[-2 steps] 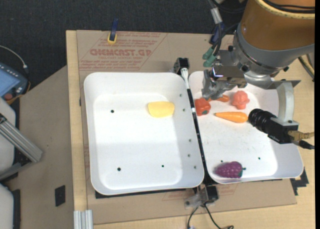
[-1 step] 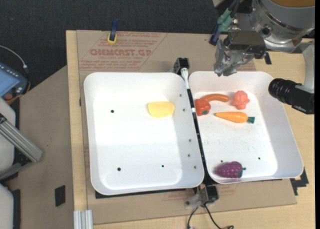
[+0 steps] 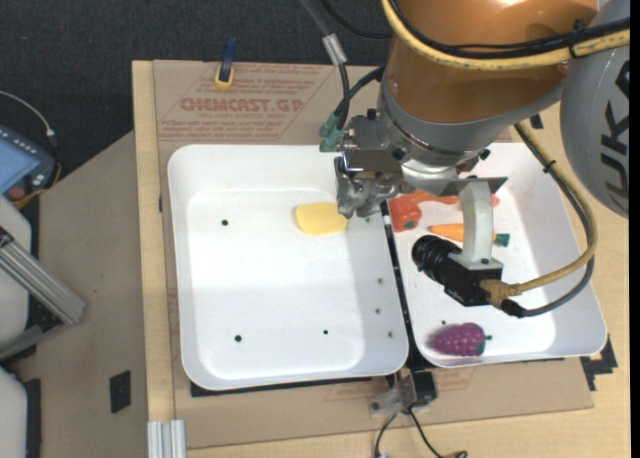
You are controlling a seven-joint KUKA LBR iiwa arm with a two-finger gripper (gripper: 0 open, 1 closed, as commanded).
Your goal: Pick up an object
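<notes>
Over the seam between the two shallow white bins, the grey arm with its orange band (image 3: 480, 16) hangs low, the pincer (image 3: 362, 196) down at the left bin's right edge. A pale yellow rounded soft-looking piece (image 3: 320, 219) lies in the left white bin (image 3: 250, 346), touching or just beside the pincer tip; can't tell which, and can't tell the pincer's opening either, the wrist body blocks it. Nothing visibly between the tips. In the right white bin (image 3: 560, 336): a purple bumpy grape-like cluster (image 3: 458, 340) near the front edge, an orange blocky piece (image 3: 405, 212) just under the wrist, and an orange carrot-shaped piece (image 3: 448, 231) beside it. Both bins sit on a brown cardboard sheet (image 3: 250, 96) on the tabletop.
</notes>
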